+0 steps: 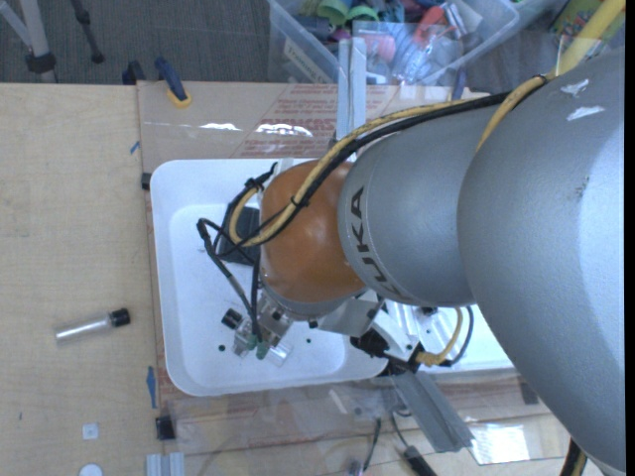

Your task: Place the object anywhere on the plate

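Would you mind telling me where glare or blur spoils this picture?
Camera view: glare streaks the clear sheet behind the left bin; the arm, close to the lens, looks soft and hides much of both bins; the bin's white floor is bright, with soft shadow under the gripper; the tube on the bench is fairly sharp.

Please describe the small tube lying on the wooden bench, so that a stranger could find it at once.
Start from the white bin under the grey arm and look left onto the bare wooden bench. There lies a small clear tube, with a black cap at its right end.
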